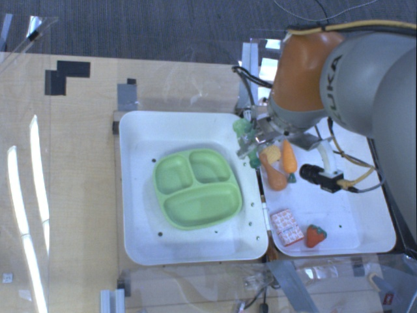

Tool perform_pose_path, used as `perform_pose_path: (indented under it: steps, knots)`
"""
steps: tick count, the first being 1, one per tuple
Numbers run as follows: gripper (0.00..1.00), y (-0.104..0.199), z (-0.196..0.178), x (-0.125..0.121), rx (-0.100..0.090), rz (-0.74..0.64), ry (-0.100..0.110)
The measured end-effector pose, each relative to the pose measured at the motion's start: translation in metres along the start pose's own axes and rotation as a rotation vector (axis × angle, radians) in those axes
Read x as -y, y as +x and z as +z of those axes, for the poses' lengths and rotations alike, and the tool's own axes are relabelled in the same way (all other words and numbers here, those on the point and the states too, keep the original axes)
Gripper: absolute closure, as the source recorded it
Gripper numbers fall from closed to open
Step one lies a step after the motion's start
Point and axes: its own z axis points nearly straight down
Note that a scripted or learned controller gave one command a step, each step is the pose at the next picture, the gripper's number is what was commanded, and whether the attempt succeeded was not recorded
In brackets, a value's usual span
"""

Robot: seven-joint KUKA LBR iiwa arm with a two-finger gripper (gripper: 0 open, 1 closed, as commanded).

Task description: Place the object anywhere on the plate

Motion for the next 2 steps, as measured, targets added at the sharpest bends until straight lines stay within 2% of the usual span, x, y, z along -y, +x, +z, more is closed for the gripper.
perform_pose_path:
  steps: [1,2]
  knots:
    - [1.00,0.0619,0.0021,-0.0154,-0.001,-0.229,0.000]
    - [0.00,0.0614,0.0020,-0.0154,0.000,-0.228,-0.001]
